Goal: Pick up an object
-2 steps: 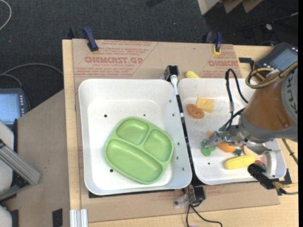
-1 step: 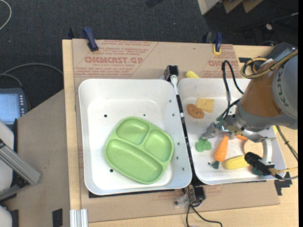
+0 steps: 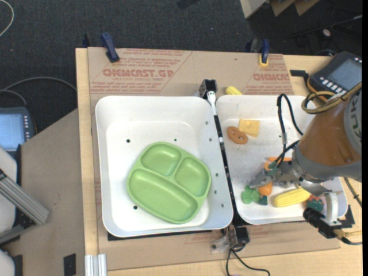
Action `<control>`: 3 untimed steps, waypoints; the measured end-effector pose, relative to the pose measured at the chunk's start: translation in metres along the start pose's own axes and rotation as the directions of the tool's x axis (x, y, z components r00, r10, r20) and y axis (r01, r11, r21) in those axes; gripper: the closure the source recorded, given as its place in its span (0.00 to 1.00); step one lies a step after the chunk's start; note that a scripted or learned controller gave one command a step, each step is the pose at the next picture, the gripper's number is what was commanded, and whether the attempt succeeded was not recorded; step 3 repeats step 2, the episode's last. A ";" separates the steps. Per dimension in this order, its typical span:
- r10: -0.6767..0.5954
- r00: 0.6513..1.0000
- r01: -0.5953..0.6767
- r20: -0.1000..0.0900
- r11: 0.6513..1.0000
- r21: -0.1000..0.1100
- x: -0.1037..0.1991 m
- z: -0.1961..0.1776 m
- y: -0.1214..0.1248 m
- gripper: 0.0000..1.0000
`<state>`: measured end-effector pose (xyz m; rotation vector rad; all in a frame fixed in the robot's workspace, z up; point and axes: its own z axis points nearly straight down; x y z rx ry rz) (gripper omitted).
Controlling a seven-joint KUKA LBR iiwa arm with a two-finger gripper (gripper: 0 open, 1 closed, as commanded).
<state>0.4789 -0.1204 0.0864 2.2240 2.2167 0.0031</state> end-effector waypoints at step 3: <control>-0.012 1.000 0.012 -0.001 1.000 -0.006 0.081 -0.103 0.002 1.00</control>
